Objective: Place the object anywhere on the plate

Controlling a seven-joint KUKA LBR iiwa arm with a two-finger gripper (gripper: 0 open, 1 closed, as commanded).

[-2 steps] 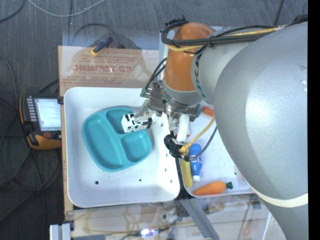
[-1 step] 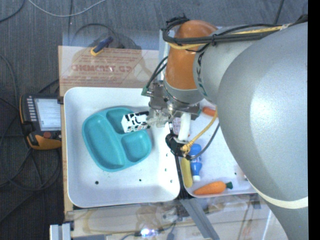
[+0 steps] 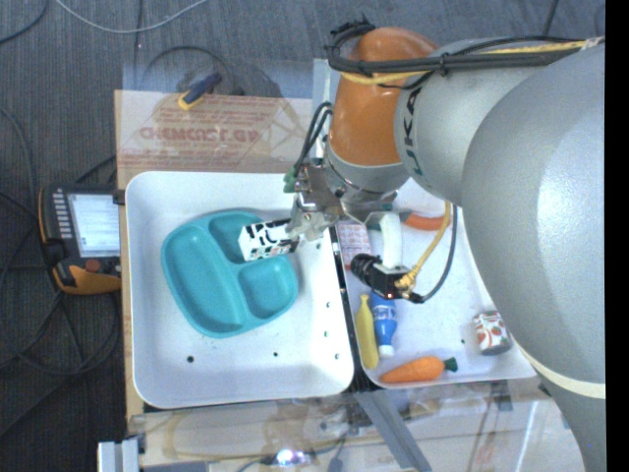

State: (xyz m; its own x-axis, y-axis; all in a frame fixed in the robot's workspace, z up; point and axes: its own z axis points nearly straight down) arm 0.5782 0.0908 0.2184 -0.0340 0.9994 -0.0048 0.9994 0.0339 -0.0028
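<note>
A teal divided plate (image 3: 221, 283) lies in the left white bin (image 3: 197, 372). A small black-and-white patterned object (image 3: 262, 240) hangs tilted over the plate's upper right compartment, at its rim. My gripper (image 3: 292, 230) reaches down from the orange-banded wrist (image 3: 378, 96), and its fingers appear shut on the right end of this object. The big grey arm hides much of the right bin.
The right bin (image 3: 511, 367) holds a carrot (image 3: 418, 369), a yellow piece (image 3: 366, 334), a blue-and-white bottle (image 3: 385, 328), a red-and-white can (image 3: 489, 332), a white item (image 3: 391, 236) and another orange piece (image 3: 425, 221). A pendant (image 3: 84, 234) sits left of the bench.
</note>
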